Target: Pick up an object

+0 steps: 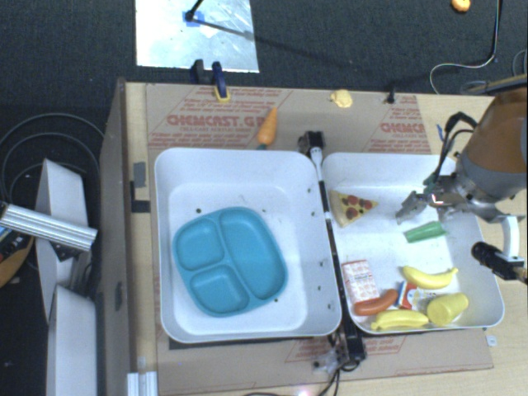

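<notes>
The right bin (379,172) holds a pizza slice (353,207), a green block (425,232), two bananas (427,277) (400,321), a yellow cup (448,308), a sausage (375,304) and a small red-and-white box (359,279). My gripper (419,205) hangs over the upper right part of this bin. It is just above the green block and right of the pizza slice. Nothing shows held in it. The arm's orange band (503,130) comes in from the right edge.
The left bin (173,180) bears a blue divided plate (229,260). An orange carrot (267,127) and a small yellow piece (341,99) lie on the cardboard behind the bins. A black clip (312,143) sits between the bins' far corners.
</notes>
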{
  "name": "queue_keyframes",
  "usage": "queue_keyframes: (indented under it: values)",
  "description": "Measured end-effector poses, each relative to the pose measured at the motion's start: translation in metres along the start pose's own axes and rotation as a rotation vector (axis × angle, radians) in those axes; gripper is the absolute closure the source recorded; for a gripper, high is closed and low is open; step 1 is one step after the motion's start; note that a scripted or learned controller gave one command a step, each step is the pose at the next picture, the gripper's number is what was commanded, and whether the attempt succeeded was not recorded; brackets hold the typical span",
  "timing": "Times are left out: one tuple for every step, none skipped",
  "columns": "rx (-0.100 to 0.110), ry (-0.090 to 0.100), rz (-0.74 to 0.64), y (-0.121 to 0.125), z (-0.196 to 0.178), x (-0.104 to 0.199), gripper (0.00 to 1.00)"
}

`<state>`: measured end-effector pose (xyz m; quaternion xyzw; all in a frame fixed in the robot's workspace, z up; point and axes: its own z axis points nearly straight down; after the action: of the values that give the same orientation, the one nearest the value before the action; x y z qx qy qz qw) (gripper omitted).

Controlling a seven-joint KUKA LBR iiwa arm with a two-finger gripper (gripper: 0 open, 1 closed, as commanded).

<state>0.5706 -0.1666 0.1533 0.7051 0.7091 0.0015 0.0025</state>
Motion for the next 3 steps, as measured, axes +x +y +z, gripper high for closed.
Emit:
queue_keyframes:
  values:
    - [0.009, 0.003, 0.007, -0.030, 0.072, -0.006, 0.00]
    - [-0.007, -0.002, -0.001, -0.011, -0.037, 0.004, 0.00]
    - [0.008, 0.002, 0.008, -0.024, 0.074, -0.024, 0.00]
